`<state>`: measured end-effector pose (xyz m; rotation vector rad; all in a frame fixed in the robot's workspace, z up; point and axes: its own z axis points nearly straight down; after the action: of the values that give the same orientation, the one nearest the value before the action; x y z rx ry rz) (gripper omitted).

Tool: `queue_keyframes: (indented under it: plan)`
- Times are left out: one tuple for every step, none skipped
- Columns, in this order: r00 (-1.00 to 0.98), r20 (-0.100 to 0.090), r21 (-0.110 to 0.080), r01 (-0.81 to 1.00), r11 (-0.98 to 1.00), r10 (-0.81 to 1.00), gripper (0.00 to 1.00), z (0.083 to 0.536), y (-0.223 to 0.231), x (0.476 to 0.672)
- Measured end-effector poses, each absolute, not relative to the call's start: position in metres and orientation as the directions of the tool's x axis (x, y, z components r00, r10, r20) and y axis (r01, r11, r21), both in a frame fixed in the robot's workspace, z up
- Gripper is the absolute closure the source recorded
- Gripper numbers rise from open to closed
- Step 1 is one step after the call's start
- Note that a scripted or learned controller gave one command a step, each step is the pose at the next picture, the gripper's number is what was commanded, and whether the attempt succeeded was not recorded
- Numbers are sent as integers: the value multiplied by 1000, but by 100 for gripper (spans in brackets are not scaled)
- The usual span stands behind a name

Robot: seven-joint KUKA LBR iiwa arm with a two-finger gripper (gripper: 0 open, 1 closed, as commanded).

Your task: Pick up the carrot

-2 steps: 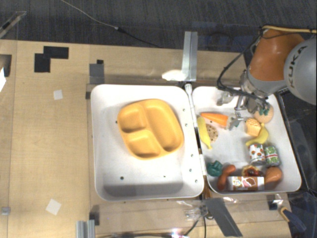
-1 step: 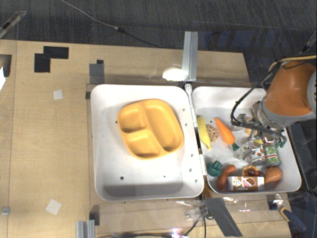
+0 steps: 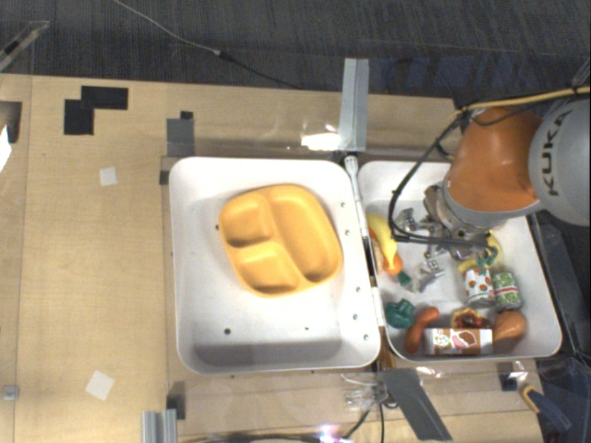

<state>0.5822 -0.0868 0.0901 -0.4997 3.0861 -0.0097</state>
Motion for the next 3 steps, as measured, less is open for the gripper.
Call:
queue_keyframes:
  plan:
    - [-950,-18,-10,-310,951,-310,0,91,-85,569]
    - [-932,-19,-11,-363,932,-363,0,91,-88,541]
    - [-894,-12,-7,-447,895,-447,0,90,-83,581]
